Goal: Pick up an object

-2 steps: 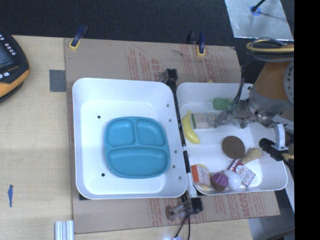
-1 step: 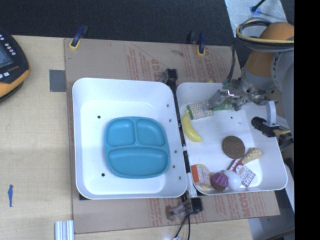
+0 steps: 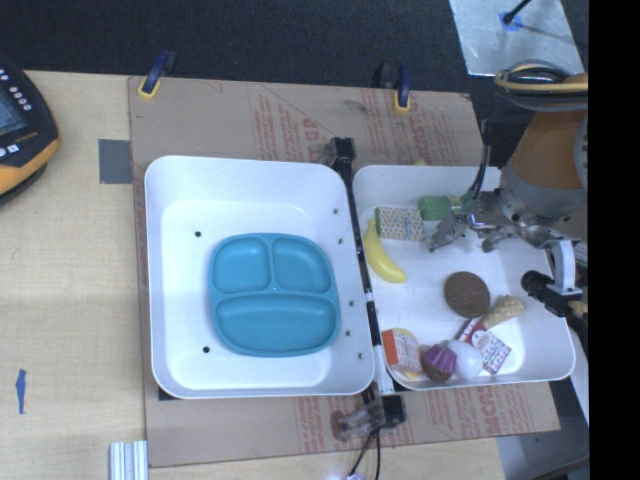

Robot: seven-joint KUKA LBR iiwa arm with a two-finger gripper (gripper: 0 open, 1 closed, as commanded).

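Fingers [image 3: 462, 230] of the gripper [image 3: 470, 226] hang spread and released above the right bin [image 3: 560, 368], with nothing between them. Just beyond the fingers sits a green block [image 3: 434, 207]; beside it, toward the left bin [image 3: 170, 268], lies a patterned box [image 3: 399, 222], then a yellow banana [image 3: 382, 255]. Nearer the camera than the fingers rests a brown cookie [image 3: 467, 293], with an ice-cream cone [image 3: 497, 313] close by. The blue plate [image 3: 272, 294] lies well apart. The box is probably the nearest easy pick: light, stiff and flat-sided, best pinched across its narrow width. The toy banana looks smooth and curved, so it may slip.
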